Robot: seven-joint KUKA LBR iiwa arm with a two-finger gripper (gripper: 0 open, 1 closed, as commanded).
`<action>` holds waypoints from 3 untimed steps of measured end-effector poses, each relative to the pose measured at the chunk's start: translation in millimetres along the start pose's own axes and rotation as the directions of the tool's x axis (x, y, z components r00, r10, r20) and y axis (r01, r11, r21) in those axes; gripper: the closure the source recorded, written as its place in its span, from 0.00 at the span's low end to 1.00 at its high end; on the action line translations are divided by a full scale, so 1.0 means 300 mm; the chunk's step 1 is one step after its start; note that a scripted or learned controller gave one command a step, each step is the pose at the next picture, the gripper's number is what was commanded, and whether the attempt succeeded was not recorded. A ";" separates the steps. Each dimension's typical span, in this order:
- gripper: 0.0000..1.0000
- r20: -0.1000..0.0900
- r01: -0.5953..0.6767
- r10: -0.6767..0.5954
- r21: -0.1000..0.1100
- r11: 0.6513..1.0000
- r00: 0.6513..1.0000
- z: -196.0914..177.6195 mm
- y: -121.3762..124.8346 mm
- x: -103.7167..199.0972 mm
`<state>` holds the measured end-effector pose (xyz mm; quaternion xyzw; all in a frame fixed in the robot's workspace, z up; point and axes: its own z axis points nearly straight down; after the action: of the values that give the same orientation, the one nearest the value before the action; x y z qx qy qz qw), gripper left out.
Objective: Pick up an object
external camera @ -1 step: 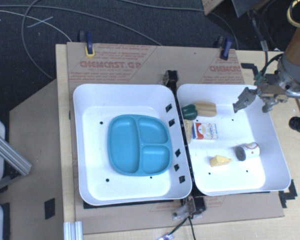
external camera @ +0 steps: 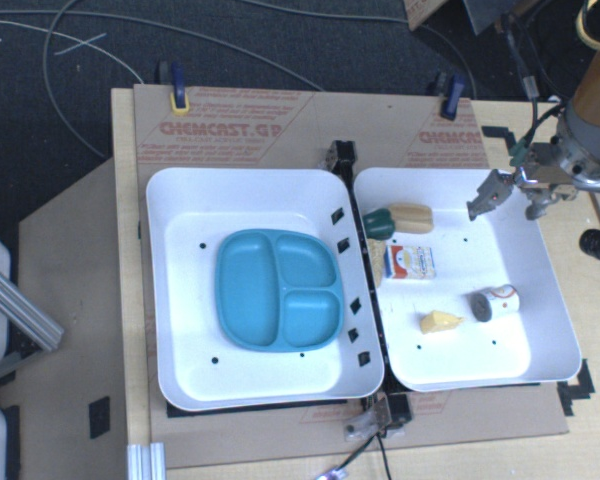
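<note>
**Bench stock, front to back**

Nearest, in the right bin (external camera: pixel 540 268), a yellow wedge (external camera: pixel 440 321) lies toward the front edge, and just beside it a small grey-and-white piece (external camera: pixel 492 302). Behind them a flat red-and-white packet (external camera: pixel 409 262); further back a tan bottle (external camera: pixel 398 219) with a green cap, on its side near the divider. All lie loose and apart, which I judge leaves room to pick any one. Left bin (external camera: pixel 170 268): one blue divided tray (external camera: pixel 278 289). Farthest, the gripper (external camera: pixel 510 193) hangs over the right bin's far right corner, holding nothing; whether its jaws stand wide or narrow I cannot tell.
</note>
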<state>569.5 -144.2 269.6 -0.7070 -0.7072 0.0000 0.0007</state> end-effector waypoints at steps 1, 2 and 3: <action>0.00 0.000 0.001 -0.001 0.002 1.000 1.000 0.159 0.031 0.014; 0.00 0.000 0.000 0.000 0.001 1.000 1.000 0.347 0.058 0.005; 0.00 -0.002 0.000 0.000 0.006 1.000 1.000 0.543 0.033 0.025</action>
<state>579.1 -136.6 106.8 -0.7071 -0.7071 0.0014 0.0034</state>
